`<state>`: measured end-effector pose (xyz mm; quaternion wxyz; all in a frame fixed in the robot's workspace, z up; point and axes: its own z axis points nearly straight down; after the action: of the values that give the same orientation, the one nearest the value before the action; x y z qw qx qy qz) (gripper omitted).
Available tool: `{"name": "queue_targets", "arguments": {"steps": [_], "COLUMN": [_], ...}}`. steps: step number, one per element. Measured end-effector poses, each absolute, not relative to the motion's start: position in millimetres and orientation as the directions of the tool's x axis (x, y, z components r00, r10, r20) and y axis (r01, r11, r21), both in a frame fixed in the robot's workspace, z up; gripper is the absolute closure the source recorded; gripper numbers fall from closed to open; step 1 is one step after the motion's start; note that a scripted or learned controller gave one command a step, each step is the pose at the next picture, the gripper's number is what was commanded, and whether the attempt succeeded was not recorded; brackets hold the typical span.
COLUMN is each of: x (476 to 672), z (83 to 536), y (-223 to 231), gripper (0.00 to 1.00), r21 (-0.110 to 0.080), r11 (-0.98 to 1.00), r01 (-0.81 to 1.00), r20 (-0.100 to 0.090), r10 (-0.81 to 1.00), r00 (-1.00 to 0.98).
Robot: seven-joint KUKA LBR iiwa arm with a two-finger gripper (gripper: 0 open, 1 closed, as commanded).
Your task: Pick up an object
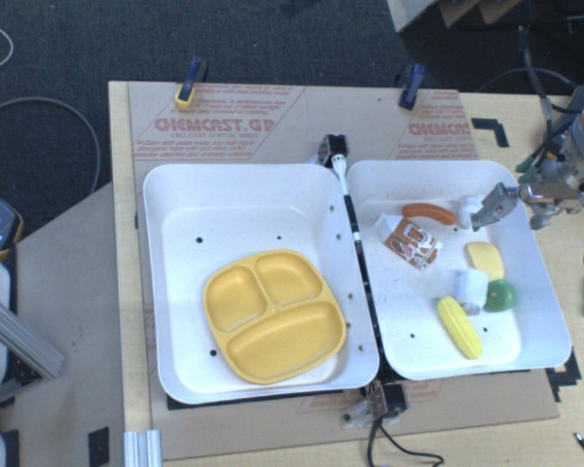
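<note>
The gripper (496, 205) hangs over the right bin's (535, 343) far right corner, gripping nothing; whether it is released or clenched I cannot tell. To grasp well, it should descend squarely over one isolated item. The sausage (429, 213) lies just beside it, toward the bin's far edge.
</note>
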<state>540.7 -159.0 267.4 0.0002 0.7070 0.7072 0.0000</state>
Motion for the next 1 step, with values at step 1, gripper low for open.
{"name": "queue_targets", "arguments": {"steps": [1], "x": [504.9], "z": [400.5], "y": [-93.6], "gripper": [0.00], "r21": [0.015], "r11": [0.008], "r01": [1.000], "r20": [0.000], "r10": [1.000], "r00": [-0.008]}}
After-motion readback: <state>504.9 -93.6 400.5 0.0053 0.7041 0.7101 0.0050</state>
